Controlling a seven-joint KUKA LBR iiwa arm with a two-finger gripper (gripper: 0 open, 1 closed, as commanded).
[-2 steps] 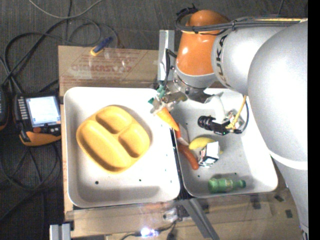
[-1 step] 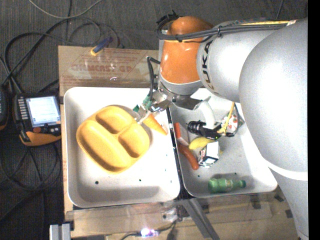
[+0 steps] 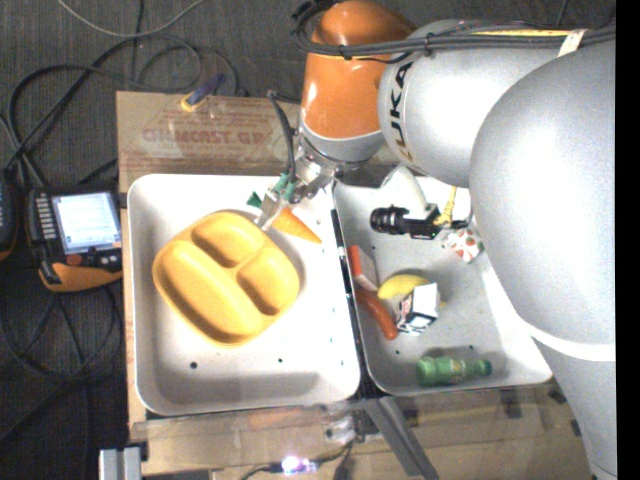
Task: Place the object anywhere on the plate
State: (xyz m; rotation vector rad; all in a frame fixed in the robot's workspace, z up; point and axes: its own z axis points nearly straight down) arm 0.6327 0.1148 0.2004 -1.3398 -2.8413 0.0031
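Observation:
A yellow plate (image 3: 228, 276) with three compartments lies in the left bin (image 3: 170, 388), towards its back. An orange wedge-shaped object (image 3: 298, 227) with a bit of green (image 3: 257, 199) near it lies on the bin floor just off the plate's back right corner. My gripper (image 3: 276, 204) reaches down from the orange wrist and ends right at this object and the plate's rim. The arm hides whether anything sits between the fingers.
The right bin (image 3: 500, 368) holds a green bottle (image 3: 453, 369) at the front, a white box (image 3: 420, 308) beside a yellow piece (image 3: 398, 286), an orange-red stick (image 3: 372, 308) along the left wall, and a small white and red thing (image 3: 463, 246).

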